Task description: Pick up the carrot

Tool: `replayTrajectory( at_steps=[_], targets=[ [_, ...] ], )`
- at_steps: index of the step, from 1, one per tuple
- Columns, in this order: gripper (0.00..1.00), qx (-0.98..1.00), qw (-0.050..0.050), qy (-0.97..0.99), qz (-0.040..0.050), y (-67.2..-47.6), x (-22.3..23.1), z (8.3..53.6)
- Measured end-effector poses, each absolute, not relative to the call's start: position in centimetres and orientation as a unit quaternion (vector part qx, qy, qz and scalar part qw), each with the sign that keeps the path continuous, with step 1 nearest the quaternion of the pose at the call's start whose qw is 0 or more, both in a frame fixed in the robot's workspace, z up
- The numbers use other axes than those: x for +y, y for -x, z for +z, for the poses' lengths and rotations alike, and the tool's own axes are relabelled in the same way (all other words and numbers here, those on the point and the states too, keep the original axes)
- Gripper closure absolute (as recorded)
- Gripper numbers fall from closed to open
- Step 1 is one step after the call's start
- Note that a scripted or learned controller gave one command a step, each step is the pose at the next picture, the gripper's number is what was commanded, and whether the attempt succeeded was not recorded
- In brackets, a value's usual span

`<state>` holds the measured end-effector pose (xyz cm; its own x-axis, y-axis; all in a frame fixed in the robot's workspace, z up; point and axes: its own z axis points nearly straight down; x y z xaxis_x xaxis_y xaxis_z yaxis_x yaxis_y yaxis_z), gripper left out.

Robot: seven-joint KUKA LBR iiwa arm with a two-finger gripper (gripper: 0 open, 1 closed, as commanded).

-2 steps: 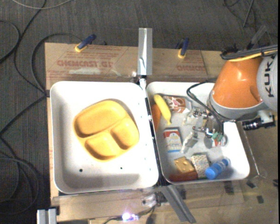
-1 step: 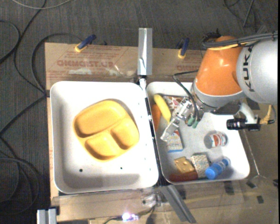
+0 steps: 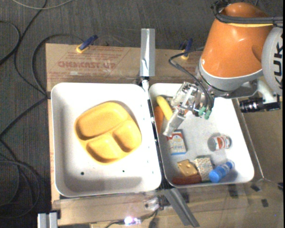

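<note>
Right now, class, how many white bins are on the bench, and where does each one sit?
2. One white bin sits on the left, holding a yellow divided plate. The other bin sits on the right, touching it, holding small items under the gripper. The arm may hide some of it.

**My arm reaches in from the right**

I see my arm come in from the top right. Its big orange band looks round and fat from up here, with a grey ring under it. Black wires loop around the wrist. Below the ring is the gripper. It points down and to the left. The fingers are light grey and long, and they sit close together at the tips. I see nothing held between them.
</note>
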<state>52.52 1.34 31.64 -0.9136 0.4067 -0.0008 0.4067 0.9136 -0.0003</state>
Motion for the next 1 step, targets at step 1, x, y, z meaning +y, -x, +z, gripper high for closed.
replayTrajectory(
  at_steps=[1],
  targets=[
    [0.00,0.997,0.000,-0.076,0.0004,-48.61,7.62,33.11]
  ],
)
